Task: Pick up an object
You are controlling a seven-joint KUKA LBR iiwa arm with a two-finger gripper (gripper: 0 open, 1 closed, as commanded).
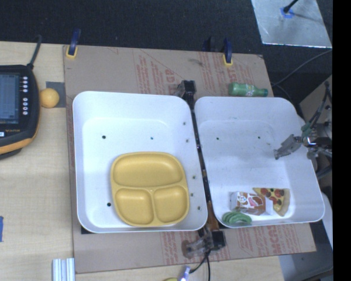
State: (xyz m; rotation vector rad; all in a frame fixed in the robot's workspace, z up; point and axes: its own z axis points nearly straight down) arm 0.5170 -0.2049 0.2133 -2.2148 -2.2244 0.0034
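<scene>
A: So, where is the pincer (282, 151) right now?

B: At the right-hand edge of the right shallow white plastic bin (316, 183), hovering over its bare upper floor. Its grey fingers (288, 145) point toward the bin's middle. I cannot tell whether they are spread or pressed together; they blur into one grey shape, and nothing shows between them.

A: And what is there to pick up?

B: Nearest, below the pincer and toward the bin's front wall, lies a flat rectangular packet printed with a pizza slice (261, 201). Its long axis runs left to right along that front wall. Just beside its left end, in the front corner, sits a small green coiled object (238, 218).

A: So the move turns on going which way?

B: My judgement: down the view toward the front wall and a little leftward, with the fingers set across the packet's short side. It lies flat, so it may be hard to get under.

A: Anything further off?

B: Well to the pincer's left, the other white bin (90, 113) holds a yellow three-compartment plastic tray (150, 188). Beyond the right bin's far rim, a small green bottle (248, 89) lies on its side on the desk (23, 215).
</scene>
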